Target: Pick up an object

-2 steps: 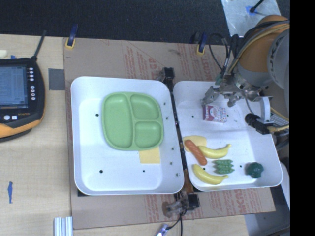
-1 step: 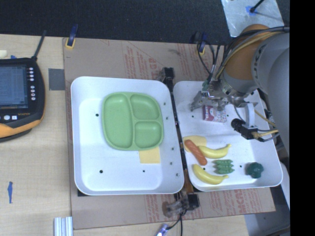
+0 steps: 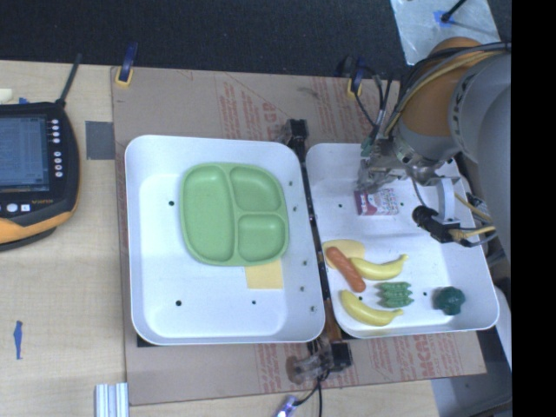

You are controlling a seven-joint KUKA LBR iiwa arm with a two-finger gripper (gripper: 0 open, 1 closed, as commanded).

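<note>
Smooth white plastic bins [image 3: 156,233] — matt green plate [image 3: 234,213]

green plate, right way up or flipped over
Right way up: the green plate lies flat in the left bin with its three compartments facing up.

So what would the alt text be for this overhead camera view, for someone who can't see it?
A grey and orange robot arm lowers its gripper over a small red and white packet in the right white bin, which also holds two bananas, a carrot and green toy vegetables. The left bin holds a green divided plate and a yellow slice.
</note>
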